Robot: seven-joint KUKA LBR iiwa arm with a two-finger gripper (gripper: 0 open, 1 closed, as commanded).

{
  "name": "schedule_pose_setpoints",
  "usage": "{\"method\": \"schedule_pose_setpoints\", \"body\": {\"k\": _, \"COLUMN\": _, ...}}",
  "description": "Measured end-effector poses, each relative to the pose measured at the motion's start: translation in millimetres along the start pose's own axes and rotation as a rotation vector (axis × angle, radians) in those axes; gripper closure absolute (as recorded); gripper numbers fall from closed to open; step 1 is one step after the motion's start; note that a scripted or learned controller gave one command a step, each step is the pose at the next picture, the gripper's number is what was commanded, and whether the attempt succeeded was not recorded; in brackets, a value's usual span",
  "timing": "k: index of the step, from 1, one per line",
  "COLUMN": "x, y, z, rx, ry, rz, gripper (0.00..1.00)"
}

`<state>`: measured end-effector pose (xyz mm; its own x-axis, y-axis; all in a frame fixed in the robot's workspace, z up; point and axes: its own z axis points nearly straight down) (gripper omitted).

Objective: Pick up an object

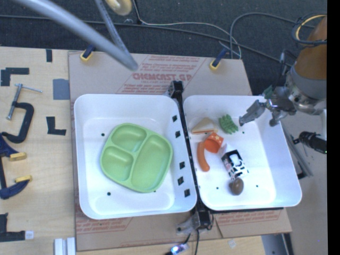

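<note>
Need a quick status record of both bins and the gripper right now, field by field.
left bin: green divided plate
right bin: green toy, tan wedge, orange block, orange carrot-like piece, black-and-white item, brown lump
gripper: over the right bin's upper right part, fingers spread, nothing between them
nearest item to gripper: green toy
pick status: not yet done

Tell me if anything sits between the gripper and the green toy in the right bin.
Nothing visible does. The gripper hangs over the right bin's upper right area, and the green toy lies just left of it with only bare white floor between them.
</note>
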<state>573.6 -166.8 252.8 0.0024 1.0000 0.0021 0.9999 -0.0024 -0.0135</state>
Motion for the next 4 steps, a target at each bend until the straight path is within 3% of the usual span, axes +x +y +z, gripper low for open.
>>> {"method": "schedule_pose_setpoints", "body": {"k": 1, "x": 0.5, "y": 2.3, "z": -7.1, "rx": -0.012, "ry": -0.003, "rz": -0.004, "gripper": 0.00}}
{"method": "schedule_pose_setpoints", "body": {"k": 4, "x": 2.8, "y": -14.5, "z": 155.1, "rx": -0.006, "ry": -0.001, "rz": -0.004, "gripper": 0.00}}
